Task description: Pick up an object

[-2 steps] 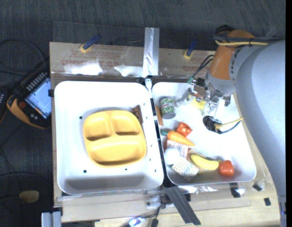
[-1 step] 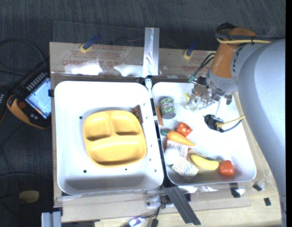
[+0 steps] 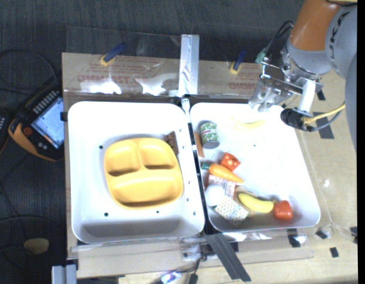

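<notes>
My gripper hangs over the far edge of the right bin, at its back right, with nothing seen in it. Well in front of it the bin holds a small green can near the divider and a red piece. An orange carrot, a yellow banana, a red tomato-like piece and a patterned packet lie there too. A pale yellow scrap lies just below the gripper.
The left bin holds a yellow divided plate with a small brown item at its far right corner. A metal post stands behind the divider. A handheld controller lies left of the bench.
</notes>
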Robot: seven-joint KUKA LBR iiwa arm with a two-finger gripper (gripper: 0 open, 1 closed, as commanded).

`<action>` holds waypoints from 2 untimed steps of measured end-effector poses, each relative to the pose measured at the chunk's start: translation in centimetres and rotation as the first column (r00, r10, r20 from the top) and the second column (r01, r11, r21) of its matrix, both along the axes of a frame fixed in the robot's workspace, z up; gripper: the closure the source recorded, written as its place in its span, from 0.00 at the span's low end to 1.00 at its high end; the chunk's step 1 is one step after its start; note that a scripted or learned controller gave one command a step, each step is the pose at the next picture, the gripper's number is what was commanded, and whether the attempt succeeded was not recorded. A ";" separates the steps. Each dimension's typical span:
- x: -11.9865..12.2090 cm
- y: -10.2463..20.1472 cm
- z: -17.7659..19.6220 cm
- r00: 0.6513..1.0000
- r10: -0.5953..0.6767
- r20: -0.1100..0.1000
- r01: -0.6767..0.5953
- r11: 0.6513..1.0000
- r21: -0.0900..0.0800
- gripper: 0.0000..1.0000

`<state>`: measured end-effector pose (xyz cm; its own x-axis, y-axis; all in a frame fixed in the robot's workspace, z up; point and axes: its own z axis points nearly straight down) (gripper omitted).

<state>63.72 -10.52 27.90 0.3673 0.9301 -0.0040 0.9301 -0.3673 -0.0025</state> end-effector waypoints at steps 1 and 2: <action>-8.5 -1.0 -5.6 1.000 -0.011 -0.003 0.011 1.000 0.002 1.00; -9.0 -4.9 -9.2 0.993 0.116 -0.002 -0.116 0.993 0.004 1.00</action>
